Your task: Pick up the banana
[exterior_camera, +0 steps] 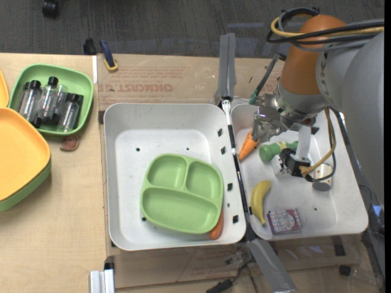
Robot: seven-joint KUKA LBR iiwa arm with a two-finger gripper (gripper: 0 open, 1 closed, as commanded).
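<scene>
At the left edge of the right bin (342, 221) lies the banana (260, 200), free. The gripper (267, 129) hovers at its 12 o'clock, over a carrot (247, 146) and green toy (270, 151); its opening is unclear. Descending here risks grabbing those instead.

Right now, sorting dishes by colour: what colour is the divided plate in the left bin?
Light green, seen in the camera view.
</scene>
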